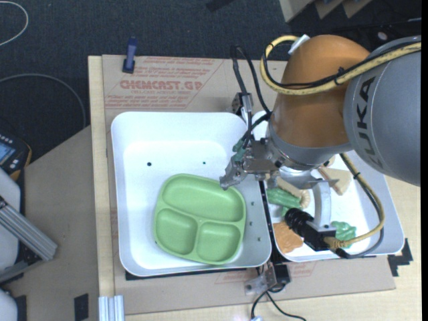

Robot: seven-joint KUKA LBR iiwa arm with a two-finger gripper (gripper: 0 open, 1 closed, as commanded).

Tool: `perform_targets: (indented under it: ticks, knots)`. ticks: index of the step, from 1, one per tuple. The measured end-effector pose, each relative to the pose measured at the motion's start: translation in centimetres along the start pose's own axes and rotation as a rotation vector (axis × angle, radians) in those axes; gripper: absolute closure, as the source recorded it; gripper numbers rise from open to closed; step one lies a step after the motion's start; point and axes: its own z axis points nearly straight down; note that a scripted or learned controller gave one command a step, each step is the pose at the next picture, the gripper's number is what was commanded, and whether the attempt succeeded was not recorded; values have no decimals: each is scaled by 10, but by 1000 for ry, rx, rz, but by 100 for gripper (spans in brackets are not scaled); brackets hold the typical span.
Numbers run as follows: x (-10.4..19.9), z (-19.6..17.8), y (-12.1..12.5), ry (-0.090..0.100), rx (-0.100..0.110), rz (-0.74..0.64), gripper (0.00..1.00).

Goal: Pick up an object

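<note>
A light green divided plate [200, 218] lies in the left bin [134, 146], towards its front right. My gripper [235, 172] hangs over the plate's far right rim, near the wall between the two bins. The arm's orange band and grey body cover most of the right bin [384, 233]. In that bin I see a green toy piece [282, 197], a tan wooden piece [334, 179], an orange-brown flat piece [286, 236] and another green piece [344, 231].
A black cable plug [309, 231] hangs over the right bin's front. The bins rest on a cardboard sheet [167, 79] with red print. A small blue item [129, 55] sits at its far left corner.
</note>
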Motion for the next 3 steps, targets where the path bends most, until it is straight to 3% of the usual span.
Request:
perform_targets:
  ticks: [1, 2, 3]
  knots:
    - [-6, -10, 2, -3, -1, 11, 100]
    - [-6, -20, 2, -3, -3, 10, 100]
    - [-16, -130, 2, -1, -17, 10, 100]
